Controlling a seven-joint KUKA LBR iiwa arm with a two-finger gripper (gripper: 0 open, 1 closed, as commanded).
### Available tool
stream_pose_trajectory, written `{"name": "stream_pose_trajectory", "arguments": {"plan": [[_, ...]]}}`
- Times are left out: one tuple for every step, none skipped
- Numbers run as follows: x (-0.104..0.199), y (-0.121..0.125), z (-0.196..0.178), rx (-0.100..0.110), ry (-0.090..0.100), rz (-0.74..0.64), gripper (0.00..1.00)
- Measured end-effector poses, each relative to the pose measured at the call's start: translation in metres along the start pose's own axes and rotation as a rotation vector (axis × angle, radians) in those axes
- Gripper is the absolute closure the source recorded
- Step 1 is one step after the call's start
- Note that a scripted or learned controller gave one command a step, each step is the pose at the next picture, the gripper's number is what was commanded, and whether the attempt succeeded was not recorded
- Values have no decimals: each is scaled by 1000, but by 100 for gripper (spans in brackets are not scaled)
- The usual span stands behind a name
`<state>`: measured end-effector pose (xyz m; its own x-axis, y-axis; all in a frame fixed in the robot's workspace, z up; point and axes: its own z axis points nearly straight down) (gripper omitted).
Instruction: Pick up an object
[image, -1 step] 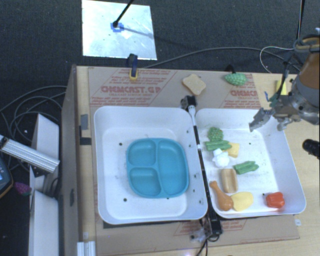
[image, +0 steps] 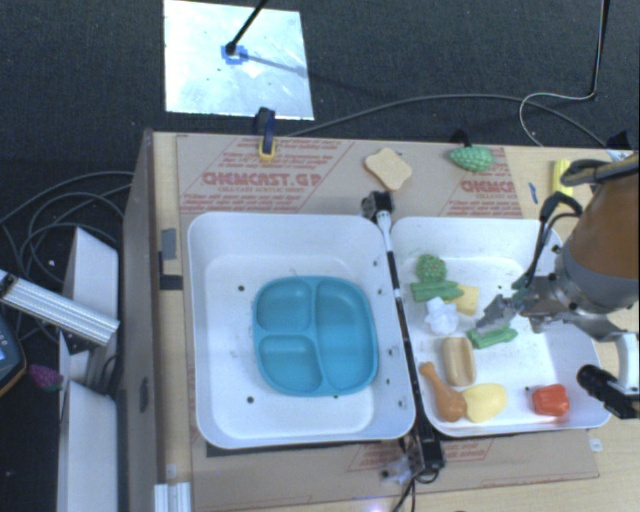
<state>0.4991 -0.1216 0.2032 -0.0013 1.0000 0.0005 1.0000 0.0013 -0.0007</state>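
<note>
The gripper (image: 497, 318) hangs low in the right bin (image: 500, 250), right over a small green piece (image: 493, 338); whether its fingers grip it I cannot tell. Just left lie a white lump (image: 441, 316) and broccoli (image: 431, 268). The left bin (image: 220, 250) holds a blue divided plate (image: 315, 335)

The arm (image: 600, 240) is cut off by the right edge. Its wrist hides part of the right bin (image: 470, 240) — the jaws are too blurred to read.
</note>
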Motion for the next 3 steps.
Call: {"name": "stream_pose_trajectory", "arguments": {"plan": [[21, 20, 46, 0, 0, -2, 0], [25, 28, 101, 0, 0, 0, 0], [31, 17, 114, -18, -8, 2, 0]]}}
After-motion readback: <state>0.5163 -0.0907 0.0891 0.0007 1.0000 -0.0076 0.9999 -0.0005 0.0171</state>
